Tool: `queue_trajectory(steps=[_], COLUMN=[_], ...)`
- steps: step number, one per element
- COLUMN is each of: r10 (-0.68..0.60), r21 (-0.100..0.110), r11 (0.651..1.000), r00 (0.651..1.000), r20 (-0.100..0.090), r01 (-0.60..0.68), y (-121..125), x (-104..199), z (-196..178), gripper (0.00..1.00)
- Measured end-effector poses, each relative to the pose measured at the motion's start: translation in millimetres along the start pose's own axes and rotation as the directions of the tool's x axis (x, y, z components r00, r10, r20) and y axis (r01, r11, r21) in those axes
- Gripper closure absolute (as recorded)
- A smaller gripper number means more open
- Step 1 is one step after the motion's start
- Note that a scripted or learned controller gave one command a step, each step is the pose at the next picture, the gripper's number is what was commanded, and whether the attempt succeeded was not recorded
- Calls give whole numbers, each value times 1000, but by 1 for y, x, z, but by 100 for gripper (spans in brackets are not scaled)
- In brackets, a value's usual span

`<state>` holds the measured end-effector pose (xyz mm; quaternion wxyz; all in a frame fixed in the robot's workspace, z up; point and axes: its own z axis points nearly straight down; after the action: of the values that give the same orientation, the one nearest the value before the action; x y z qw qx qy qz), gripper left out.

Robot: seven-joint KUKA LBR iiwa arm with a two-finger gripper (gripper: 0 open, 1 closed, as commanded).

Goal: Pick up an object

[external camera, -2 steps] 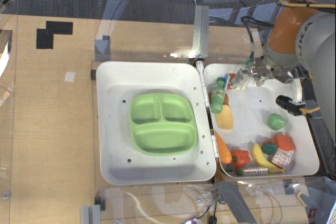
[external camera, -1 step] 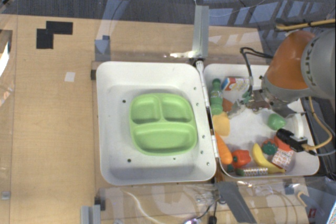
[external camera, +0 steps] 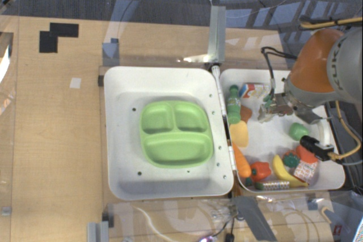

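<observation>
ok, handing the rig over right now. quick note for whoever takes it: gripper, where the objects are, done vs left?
Gripper: low over the upper middle of the right bin; fingers too small to read, nothing visibly held.
Objects: all in the right bin. Green bottle and yellow piece along the left wall, carrot, red pepper and banana near the front, green round piece to the right.
Left bin: holds a green divided tray.
Done: no pick visible.
Left: grasp one object and lift it.
</observation>
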<state>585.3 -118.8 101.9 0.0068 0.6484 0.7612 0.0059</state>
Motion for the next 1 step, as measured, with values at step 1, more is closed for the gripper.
queue_trajectory(steps=[1], r10=[-343], r21=[10], r11=[939], r00=[939], r20=[-5], r01=[343], y=[2], x=[11], z=[-55], gripper=[100])
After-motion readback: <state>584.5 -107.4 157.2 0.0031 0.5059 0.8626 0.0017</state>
